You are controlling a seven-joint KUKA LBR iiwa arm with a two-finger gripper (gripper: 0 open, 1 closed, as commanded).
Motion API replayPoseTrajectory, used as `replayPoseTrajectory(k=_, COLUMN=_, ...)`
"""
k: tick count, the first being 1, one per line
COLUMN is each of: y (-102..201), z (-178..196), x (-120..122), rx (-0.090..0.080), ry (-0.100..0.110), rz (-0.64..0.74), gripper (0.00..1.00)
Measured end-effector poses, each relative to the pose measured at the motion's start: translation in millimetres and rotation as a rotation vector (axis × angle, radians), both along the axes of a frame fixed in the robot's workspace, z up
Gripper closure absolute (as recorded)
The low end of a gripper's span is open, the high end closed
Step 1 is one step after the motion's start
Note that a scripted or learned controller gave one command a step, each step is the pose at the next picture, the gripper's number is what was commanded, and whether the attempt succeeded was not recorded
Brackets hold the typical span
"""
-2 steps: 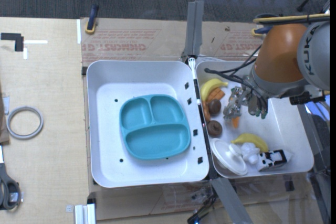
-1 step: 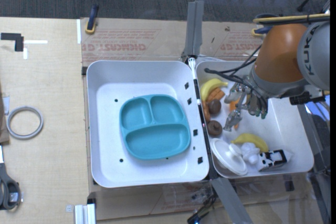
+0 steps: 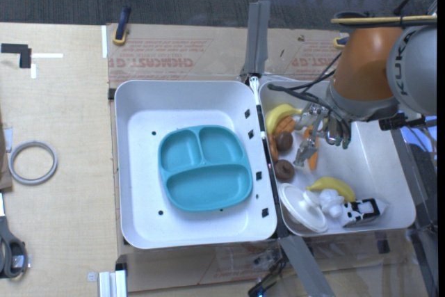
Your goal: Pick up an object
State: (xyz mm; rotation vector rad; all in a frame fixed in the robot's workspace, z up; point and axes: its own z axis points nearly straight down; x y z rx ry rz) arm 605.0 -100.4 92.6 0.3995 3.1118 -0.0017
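Camera view, catalogue of contents.

Left bin [image 3: 132,170]: one blue tray [image 3: 206,167] with three compartments, lying flat near the middle. Nothing rests in its compartments.

Right bin [image 3: 389,170]: holds all the loose pickable items. Along the left wall, a banana [image 3: 280,115] at the top, a brown fruit [image 3: 284,142] just below it, a second brown fruit [image 3: 284,170] lower still. Toward the front edge, a white bowl [image 3: 303,208], a second banana [image 3: 332,186] and a black-and-white toy [image 3: 361,211], set close together. An orange piece [image 3: 313,161], perhaps a carrot, lies near the bin's middle, partly hidden by the tool.

Arm [image 3: 389,73]: grey with orange band, reaching in from the right over the right bin's rear half.

Gripper [image 3: 304,153]: low over the bin, tips just beside the orange piece and close to the two brown fruits. The fingers are too small and cluttered to read; cannot tell whether they are spread or closed, or whether anything sits between them.

Bench [image 3: 55,94]: a grey ring [image 3: 31,162] lies at the left, well apart from the bins.

Progress, as judged: the reach into the bin is made. No item is seen lifted. The grasp and the lift remain to be shown.
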Motion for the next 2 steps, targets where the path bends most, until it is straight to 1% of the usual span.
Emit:
replayPoseTrajectory(k=1, y=0, z=10, x=1, rx=-0.001, ry=-0.005, rz=0.001, gripper=1.00)
replayPoseTrajectory(k=2, y=50, z=100, x=3, rx=0.002, ry=0.000, rz=-0.133, gripper=1.00)
